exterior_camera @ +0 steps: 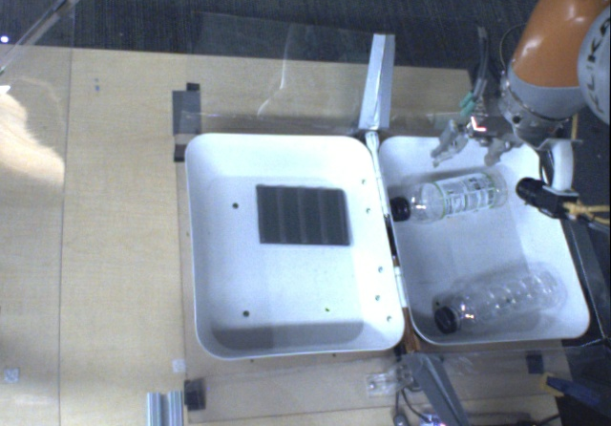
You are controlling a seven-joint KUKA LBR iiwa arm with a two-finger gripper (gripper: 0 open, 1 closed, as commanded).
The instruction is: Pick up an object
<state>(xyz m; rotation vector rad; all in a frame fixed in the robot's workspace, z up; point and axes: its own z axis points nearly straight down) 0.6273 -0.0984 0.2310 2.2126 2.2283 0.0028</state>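
Camera view puts the gripper (pixel 474 139) above the far edge of the right bin (pixel 554 257), its two fingers spread apart with nothing between them. Two clear plastic bottles lie on their sides in that bin: the labelled bottle (pixel 447 199) just below the gripper, the second bottle (pixel 496 301) nearer the front wall. The likeliest failure is a slip, since a smooth round bottle can roll away as the fingers close. Descending off-centre could also nudge the labelled bottle against the divider beside the left bin (pixel 286 319).
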